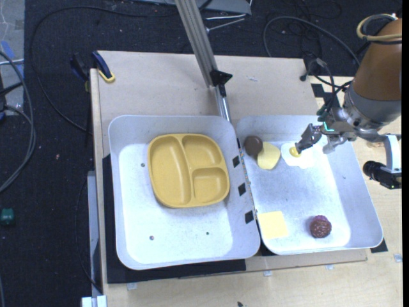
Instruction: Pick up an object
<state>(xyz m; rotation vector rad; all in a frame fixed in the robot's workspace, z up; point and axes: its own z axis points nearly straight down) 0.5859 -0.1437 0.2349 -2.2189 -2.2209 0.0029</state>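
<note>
Right white bin (358,190): end effector (311,139) over its far edge, finger state cannot be told; small yellow-and-white piece (295,151) at its tip. Nearby: brown rounded lump (253,146), pale yellow blob (269,157), flat yellow square (273,224), dark red ball (320,226). Left white bin (128,190): yellow divided plastic tray (189,170).

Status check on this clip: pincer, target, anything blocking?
Pincer low over right bin's far end, at a small white-and-yellow piece. No grasp visible. Pale yellow lump and brown ball sit close beside it.
</note>
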